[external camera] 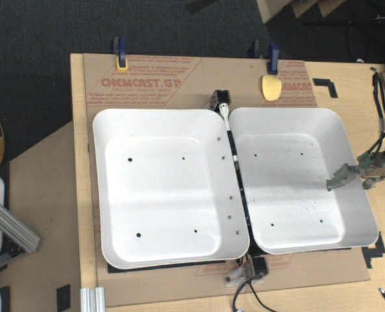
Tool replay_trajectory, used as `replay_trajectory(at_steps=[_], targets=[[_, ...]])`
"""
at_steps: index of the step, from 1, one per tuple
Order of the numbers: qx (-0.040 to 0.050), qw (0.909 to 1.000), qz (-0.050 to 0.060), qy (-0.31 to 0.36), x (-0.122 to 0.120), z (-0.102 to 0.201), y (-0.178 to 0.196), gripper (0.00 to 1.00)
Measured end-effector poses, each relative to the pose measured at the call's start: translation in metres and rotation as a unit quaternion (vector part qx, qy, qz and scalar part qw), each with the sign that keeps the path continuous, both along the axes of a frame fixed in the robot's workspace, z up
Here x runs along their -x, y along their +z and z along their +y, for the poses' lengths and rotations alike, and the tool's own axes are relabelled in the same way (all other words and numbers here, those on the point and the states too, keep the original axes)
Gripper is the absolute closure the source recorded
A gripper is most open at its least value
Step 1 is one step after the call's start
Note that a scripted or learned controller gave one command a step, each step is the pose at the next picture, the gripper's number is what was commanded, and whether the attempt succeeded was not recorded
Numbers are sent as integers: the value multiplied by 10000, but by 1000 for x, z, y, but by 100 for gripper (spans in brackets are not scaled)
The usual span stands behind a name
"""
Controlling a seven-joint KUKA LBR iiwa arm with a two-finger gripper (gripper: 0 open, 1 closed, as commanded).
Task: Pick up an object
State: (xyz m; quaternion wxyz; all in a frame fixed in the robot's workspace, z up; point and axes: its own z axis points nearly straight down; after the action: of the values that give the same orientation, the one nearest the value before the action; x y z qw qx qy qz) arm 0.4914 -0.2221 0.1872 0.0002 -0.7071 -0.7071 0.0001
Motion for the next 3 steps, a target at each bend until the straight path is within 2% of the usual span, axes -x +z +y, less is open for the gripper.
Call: replay_trajectory(at_steps=[1, 2, 3], targets=[[6, 10000, -54, 42, 11, 80, 122, 0], [10, 10000, -24, 8, 11, 76, 126, 100], [-19, 10000, 39, 25, 13, 128, 43, 100]])
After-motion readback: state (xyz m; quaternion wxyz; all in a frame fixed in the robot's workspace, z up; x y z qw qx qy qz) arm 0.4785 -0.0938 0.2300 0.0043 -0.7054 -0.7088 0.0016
